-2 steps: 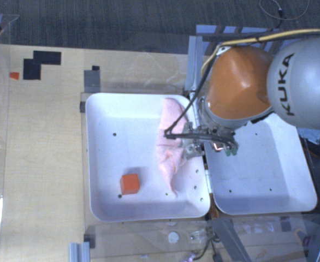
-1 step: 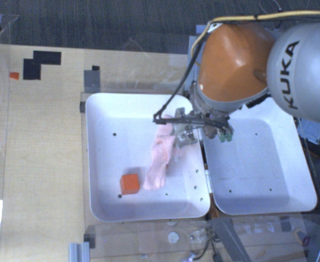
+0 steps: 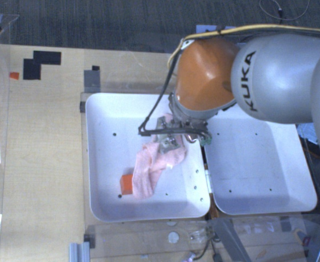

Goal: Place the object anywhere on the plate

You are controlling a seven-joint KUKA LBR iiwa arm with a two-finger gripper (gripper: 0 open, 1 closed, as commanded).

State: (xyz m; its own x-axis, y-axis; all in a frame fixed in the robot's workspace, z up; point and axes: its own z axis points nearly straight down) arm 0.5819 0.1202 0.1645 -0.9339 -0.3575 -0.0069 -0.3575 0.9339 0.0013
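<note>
Lying under the gripper (image 3: 171, 141), the pink cloth (image 3: 154, 168) trails down-left; grip state unclear.

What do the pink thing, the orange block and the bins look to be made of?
Pink cloth: soft fabric, matte; it drapes and creases in folds, likely a small towel or rag.
Orange block: rigid, flat-faced, matte; plastic, foam or painted wood, too small to tell.
Left bin and right bin: smooth white moulded plastic by the look, with rounded corners and a faint sheen.
</note>
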